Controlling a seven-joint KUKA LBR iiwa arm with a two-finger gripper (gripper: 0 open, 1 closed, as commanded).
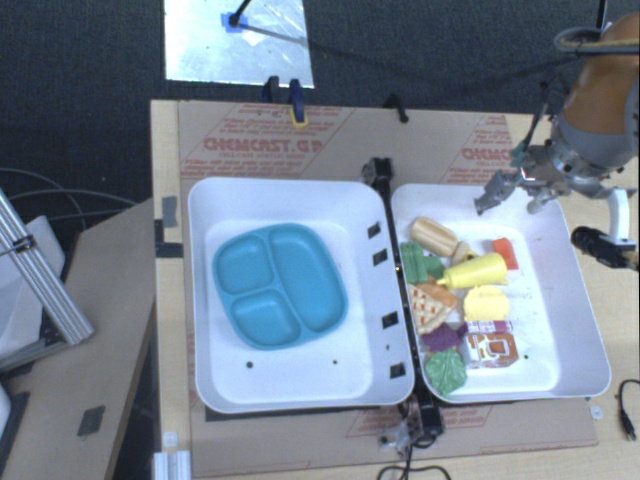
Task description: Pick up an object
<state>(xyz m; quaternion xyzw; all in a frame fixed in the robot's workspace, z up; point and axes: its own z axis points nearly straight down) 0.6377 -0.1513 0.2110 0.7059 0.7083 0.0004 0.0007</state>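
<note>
The counter (250, 128) carries two white bins. The left bin (215, 208) holds a blue divided plate (280, 285). The right bin (570, 298) holds a heap of toy food: a bread roll (434, 235), a yellow bottle (477, 269). These look light, stiff and slick; the roll's middle seems easiest to pinch. The claw (518, 190) hangs spread apart over the far edge, holding nothing.

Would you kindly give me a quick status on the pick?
Gripper open, above right bin's far edge, holding nothing. Toy food pile untouched in right bin. Nothing in the way.
</note>
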